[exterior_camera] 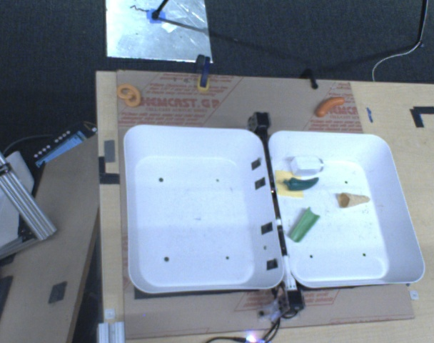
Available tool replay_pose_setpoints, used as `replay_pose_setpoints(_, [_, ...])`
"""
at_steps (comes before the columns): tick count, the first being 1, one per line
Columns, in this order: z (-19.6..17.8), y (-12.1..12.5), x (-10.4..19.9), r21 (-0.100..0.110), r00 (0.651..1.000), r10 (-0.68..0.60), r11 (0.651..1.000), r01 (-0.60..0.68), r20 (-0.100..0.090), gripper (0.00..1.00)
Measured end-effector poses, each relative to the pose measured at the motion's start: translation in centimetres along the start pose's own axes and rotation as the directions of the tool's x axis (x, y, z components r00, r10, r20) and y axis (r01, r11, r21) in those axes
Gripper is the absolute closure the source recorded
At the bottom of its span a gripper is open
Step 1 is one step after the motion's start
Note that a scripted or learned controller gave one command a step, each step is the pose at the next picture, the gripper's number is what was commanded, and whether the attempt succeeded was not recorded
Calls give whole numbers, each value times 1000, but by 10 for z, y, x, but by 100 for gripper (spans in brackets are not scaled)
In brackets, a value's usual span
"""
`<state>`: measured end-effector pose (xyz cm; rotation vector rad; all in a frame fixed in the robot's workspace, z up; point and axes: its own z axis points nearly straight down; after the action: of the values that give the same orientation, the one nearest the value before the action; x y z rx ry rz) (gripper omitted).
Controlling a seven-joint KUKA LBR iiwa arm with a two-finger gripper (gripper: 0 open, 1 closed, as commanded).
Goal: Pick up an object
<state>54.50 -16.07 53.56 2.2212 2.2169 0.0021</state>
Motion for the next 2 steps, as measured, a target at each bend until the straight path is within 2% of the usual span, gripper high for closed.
replay_pose_setpoints(1, [1,58,-48,0,1000,0,1000,0,2,100])
replay_pose_setpoints(2, [-1,-12,-46,1,1000,0,1000,0,-1,100])
